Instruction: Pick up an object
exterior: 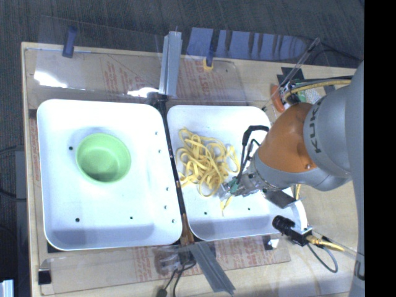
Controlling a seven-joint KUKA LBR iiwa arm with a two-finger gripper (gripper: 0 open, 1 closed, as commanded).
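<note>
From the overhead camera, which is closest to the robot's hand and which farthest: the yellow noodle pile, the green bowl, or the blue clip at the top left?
1. Yellow noodle pile: right bin, just left of the hand.
2. Green bowl: left bin, across the divider.
3. Blue clip: on the bench's far left back edge.

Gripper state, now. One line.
Gripper: down in the right bin, at the edge of the yellow noodle pile; open or shut cannot be told, no hold can be confirmed.

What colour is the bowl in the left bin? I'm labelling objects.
Light green; the bowl shows clearly in the camera view.
</note>
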